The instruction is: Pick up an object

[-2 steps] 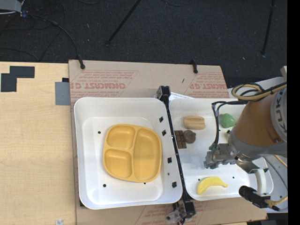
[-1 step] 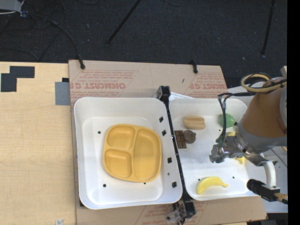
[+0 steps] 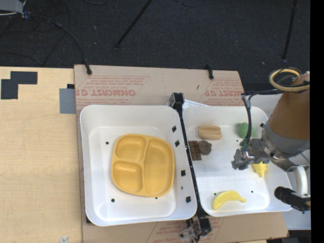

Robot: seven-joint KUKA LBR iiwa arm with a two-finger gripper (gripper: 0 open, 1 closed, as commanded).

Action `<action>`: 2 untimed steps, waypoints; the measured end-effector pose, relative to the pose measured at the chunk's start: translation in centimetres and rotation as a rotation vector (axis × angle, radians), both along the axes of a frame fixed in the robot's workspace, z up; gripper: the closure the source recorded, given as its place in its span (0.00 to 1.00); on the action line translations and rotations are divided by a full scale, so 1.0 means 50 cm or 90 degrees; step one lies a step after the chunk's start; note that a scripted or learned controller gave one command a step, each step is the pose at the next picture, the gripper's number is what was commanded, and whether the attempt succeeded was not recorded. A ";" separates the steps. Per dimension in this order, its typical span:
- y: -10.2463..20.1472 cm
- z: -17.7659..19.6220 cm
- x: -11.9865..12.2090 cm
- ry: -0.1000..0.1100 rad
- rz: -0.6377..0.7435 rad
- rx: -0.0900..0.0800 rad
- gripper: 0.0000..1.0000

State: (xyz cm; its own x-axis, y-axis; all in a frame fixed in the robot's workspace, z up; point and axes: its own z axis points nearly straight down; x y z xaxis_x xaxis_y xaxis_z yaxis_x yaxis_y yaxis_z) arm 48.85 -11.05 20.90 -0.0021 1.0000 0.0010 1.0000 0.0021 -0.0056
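1. Camera view: the jaws point(image 3: 246, 159) hang low near the right bin's point(image 3: 223, 206) right edge, just beside a small yellow object point(image 3: 260, 169); I cannot tell whether they are released or clenched.
2. A banana point(image 3: 228, 199) lies near that bin's front edge.
3. A yellow divided plate point(image 3: 143, 164) sits in the left bin point(image 3: 96, 186).

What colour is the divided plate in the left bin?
The divided plate is yellow, seen clearly in the camera view.
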 end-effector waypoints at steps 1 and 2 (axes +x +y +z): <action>0.086 -0.013 -0.008 0.003 0.000 0.001 1.00; 0.185 -0.030 -0.018 0.003 0.001 0.001 1.00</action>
State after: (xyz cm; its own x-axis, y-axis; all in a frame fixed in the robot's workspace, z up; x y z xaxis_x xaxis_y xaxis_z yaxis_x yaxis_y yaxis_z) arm 47.94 -1.79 19.38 -0.0044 1.0000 0.0024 0.9999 0.0044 -0.0110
